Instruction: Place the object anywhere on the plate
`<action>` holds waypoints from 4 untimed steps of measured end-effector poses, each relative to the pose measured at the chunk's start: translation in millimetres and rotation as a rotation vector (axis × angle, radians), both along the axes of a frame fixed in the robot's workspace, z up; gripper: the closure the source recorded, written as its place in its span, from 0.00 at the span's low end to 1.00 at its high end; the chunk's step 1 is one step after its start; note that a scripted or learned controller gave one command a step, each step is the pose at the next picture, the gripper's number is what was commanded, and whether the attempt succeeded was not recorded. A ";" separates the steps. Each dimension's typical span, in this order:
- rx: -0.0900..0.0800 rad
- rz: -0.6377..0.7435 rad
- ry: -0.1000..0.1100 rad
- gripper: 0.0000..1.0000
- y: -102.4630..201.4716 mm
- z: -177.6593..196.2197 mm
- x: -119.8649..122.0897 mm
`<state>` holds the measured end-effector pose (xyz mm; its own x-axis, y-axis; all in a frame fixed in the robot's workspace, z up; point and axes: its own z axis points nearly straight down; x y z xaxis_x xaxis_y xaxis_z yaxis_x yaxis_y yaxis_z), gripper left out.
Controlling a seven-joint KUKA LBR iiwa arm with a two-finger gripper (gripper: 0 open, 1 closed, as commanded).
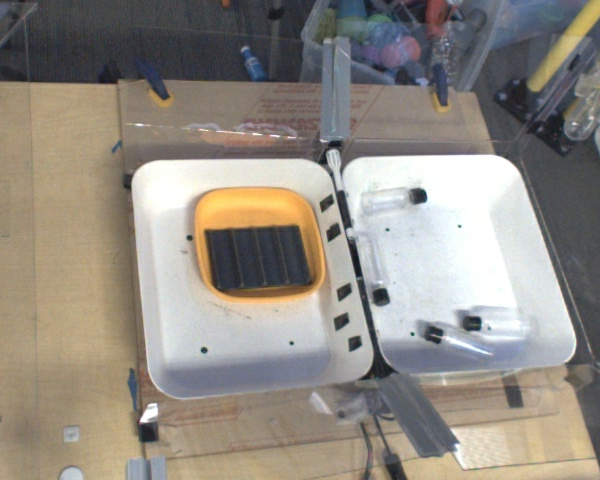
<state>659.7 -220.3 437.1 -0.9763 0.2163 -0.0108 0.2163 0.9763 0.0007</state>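
Wooden bench top (50,218) runs across the scene, with a sheet of brown cardboard (230,113) taped over it beneath 2 shallow white bins. Beyond the bench's far edge the floor is dark, and a clear plastic crate (410,13) full of coloured toys stands there, with a yellow pole (575,30) slanting at the upper right.

At the left, a small clamp (158,90) grips the cardboard's far edge. The left bin (170,348) holds an orange plate (212,208), rounded at the corners, set a little towards the bin's far side. A dark ribbed slab (258,258) lies flat on the plate, covering most of its middle and nearer part, with its long edges roughly parallel to the bin's front wall. It sits wholly inside the plate's rim.

Between the bins, a grey metal bar (333,88) stands at the far end of the seam, and a row of 5 small black tabs (338,260) runs down the left bin's inner wall.

The right bin (500,188) holds 4 clear tubes with black caps. 1 tube (388,201) lies near the far left corner. Another (369,263) lies along the inner wall, just beside the seam. The last 2 (495,322) (458,341) lie close together near the front right corner.

Whether the claw is apart or together cannot be told.
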 end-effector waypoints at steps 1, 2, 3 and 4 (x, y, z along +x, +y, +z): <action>-0.003 0.379 -0.001 1.00 -1.2 0.2 0.5; -0.006 0.750 0.000 1.00 -0.9 0.2 8.5; -0.009 1.118 0.000 1.00 -1.0 -0.1 8.4; -0.011 1.538 0.000 1.00 -0.9 -0.6 8.3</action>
<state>668.0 -221.3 436.5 -0.2482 -0.9687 -0.0056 -0.9687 0.2482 -0.0080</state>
